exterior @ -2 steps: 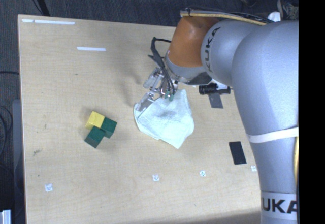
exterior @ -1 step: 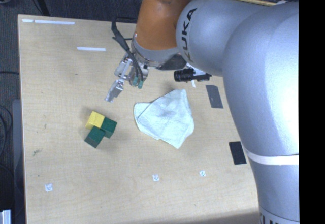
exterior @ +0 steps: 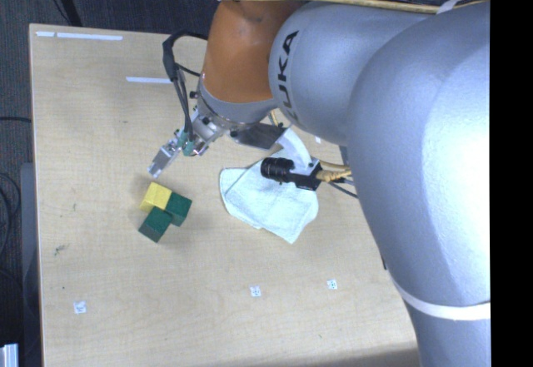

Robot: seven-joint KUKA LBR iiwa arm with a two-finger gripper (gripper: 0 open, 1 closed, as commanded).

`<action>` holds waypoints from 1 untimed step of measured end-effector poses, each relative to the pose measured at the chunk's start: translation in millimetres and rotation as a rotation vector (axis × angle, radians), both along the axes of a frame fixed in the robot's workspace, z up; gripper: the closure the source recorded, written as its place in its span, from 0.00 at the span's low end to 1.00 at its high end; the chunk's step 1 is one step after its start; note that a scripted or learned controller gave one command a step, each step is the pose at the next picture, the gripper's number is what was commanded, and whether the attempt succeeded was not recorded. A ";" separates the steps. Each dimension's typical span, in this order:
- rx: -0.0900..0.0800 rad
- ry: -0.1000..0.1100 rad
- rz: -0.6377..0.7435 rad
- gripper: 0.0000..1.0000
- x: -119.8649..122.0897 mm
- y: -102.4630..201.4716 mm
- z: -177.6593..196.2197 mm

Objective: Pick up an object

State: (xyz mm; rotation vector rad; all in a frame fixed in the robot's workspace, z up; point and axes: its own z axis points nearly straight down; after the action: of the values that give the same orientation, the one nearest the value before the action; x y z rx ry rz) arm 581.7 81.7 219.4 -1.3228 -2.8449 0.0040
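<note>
A yellow block (exterior: 155, 195) lies on the pale wooden surface (exterior: 92, 149), touching a green block piece (exterior: 166, 216) that runs down and to the left of it. A crumpled white cloth (exterior: 271, 200) lies to their right. My gripper (exterior: 165, 159) hangs slanted, its tip pointing down-left, just above and apart from the yellow block. Nothing shows in its grasp. The grey arm with its orange band (exterior: 241, 41) reaches in from the upper right and hides the surface behind it.
The bench's left edge (exterior: 33, 190) runs down the view, with dark floor beyond. Small white markers (exterior: 256, 291) dot the front of the surface. Bare wood spreads to the left and front of the blocks.
</note>
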 end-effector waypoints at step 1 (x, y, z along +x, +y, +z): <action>-0.001 0.000 -0.110 0.00 -105.8 45.8 -5.1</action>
State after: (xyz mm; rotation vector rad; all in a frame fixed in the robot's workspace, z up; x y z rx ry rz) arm 475.9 127.6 214.2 -1.4781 -2.7678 0.0056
